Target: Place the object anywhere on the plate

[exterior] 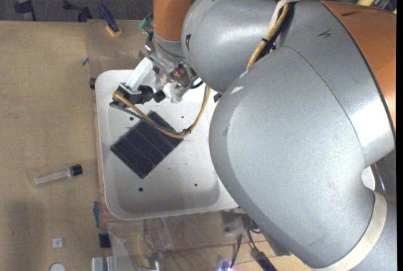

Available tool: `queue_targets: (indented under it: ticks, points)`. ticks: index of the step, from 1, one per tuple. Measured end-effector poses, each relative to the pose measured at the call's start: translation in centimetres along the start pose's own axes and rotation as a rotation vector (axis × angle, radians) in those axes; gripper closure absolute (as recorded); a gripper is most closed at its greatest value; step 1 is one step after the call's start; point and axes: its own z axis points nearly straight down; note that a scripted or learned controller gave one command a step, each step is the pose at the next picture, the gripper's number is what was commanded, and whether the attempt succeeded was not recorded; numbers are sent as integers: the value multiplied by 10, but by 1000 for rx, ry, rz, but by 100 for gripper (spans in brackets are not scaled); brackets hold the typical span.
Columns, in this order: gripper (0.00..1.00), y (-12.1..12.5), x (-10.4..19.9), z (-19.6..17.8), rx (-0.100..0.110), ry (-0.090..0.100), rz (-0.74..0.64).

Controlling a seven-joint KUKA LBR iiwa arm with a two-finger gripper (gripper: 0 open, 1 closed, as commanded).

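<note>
Bin (176,191) holds 1 dark ribbed square (143,148); 1 vial (56,174) outside; fingers (167,92) opening unclear.

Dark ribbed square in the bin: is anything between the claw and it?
Nothing visible. The claw sits by the upper corner of the dark ribbed square in the white bin, and the square's top is bare. The arm hides the bin's right side.

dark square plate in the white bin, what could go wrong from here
1. The tool appears to hang near the upper corner of the dark plate, not its middle, so a release here may land on the bin floor.
2. The plate lies skewed, near the bin's left wall, leaving little margin on that side.
3. The arm covers much of the bin, so a miss could be hard to spot.
</note>
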Motion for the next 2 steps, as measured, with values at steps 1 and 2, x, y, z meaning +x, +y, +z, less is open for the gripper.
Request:
queue_targets:
  ticks: [1,2]
  points:
    - [100,-8,-9,-128,-2,1,466]
    - [100,-9,-11,-255,-2,2,460]
